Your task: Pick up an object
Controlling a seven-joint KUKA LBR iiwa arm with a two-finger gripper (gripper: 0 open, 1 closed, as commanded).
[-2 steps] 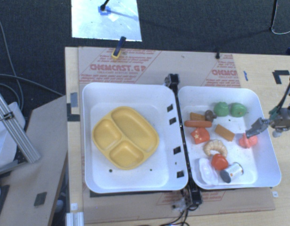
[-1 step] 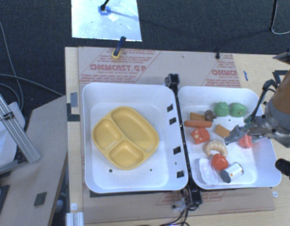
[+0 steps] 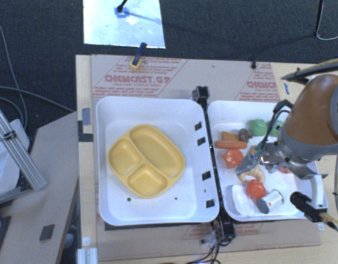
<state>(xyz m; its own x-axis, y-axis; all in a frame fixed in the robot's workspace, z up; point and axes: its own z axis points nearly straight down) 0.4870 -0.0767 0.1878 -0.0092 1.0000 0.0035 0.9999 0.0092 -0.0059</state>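
Several small items crowd the right bin (image 3: 217,114): a red tomato-like piece (image 3: 232,158), an orange carrot (image 3: 230,145) lying crosswise, a pale knobbly piece (image 3: 252,174), another red piece (image 3: 255,189) and a small can (image 3: 270,199) toward its near edge. The end effector (image 3: 250,161) hangs just right of the tomato-like piece, over the pale piece; whether it is apart or together, I cannot tell. The left bin (image 3: 111,114) carries a yellow tray (image 3: 146,160).

Two white bins (image 3: 158,216) sit on a tan board printed with red lettering (image 3: 137,79). At left centre of the frame lies a yellow divided tray (image 3: 146,159). At right are an orange carrot (image 3: 231,144), red tomato (image 3: 232,158), green toy (image 3: 258,126), another red piece (image 3: 255,189) and a silver can (image 3: 270,200). The arm (image 3: 317,120) is orange and grey.
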